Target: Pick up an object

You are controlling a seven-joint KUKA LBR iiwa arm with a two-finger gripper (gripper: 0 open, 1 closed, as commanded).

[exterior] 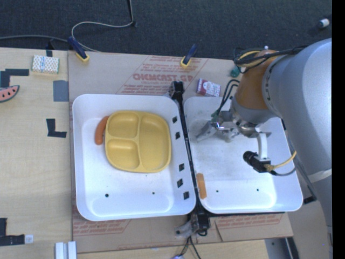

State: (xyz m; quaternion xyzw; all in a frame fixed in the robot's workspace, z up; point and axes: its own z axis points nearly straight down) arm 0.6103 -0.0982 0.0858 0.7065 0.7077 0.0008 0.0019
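My gripper (pixel 206 130) hangs low over the upper left part of the right bin (pixel 269 198), on the grey arm with the orange band. Its fingers (pixel 199 136) point left toward the divider and stand open with nothing between them. A small orange carrot-like piece (pixel 201 185) lies at the right bin's left wall, well below the gripper. The left bin (pixel 129 204) holds a yellow divided plate (pixel 137 141), with an orange sausage-shaped piece (pixel 99 130) tucked against the plate's left edge.
A small red packet (pixel 207 87) lies on the cardboard just above the right bin. Two yellow-and-blue clamps (pixel 78 48) (pixel 188 61) grip the cardboard's far edge. A black cable connector (pixel 257 162) dangles under the wrist. A patterned block (pixel 45 64) sits far left.
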